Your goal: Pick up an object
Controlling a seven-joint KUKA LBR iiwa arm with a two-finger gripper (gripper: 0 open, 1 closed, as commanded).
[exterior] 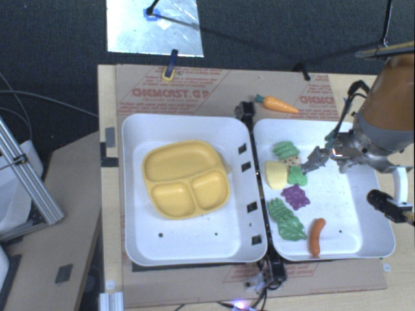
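Note:
In the right bin (363, 232) lie several toy foods. A green leafy piece (284, 149) is at the top, and below it sit a pale yellow piece (276, 174) and a small green piece (297, 177). Lower down are purple grapes (296, 197), a green leafy bunch (286, 218) and an orange sausage (316, 236). My gripper (307, 165) reaches in from the right, its tip low just right of the yellow and small green pieces. Nothing shows as lifted.
A yellow divided plate (185, 177) sits in the left bin (136, 238). An orange carrot (277, 104) lies on the cardboard behind the bins. A blue and yellow tool (170, 65) lies at the back. The grey arm with its orange band (392, 102) hangs over the right bin's far right.

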